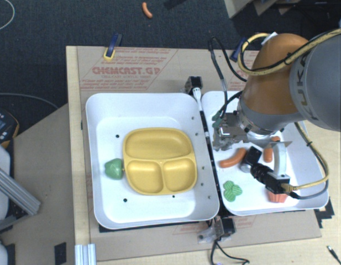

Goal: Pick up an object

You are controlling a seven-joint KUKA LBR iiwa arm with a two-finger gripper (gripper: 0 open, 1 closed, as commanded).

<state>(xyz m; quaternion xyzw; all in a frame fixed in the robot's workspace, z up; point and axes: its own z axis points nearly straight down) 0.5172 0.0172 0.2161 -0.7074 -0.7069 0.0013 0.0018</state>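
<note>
Yellow tray (159, 160): smooth, glossy plastic
White bins (98, 148): smooth, slightly shiny plastic
Tabletop (76, 93): matt brown cardboard, printed
Orange band (275, 73): glossy

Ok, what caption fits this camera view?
Grey arm's end effector over right white bin; yellow divided plastic plate in left bin.

Left bin (98, 148): yellow divided plate (159, 160), green piece (114, 168) touching its left edge. Right bin (308, 200): arm (281, 81) overhead, orange sausage-shaped item (232, 159), green leafy piece (232, 190) (both lying loose).
</note>
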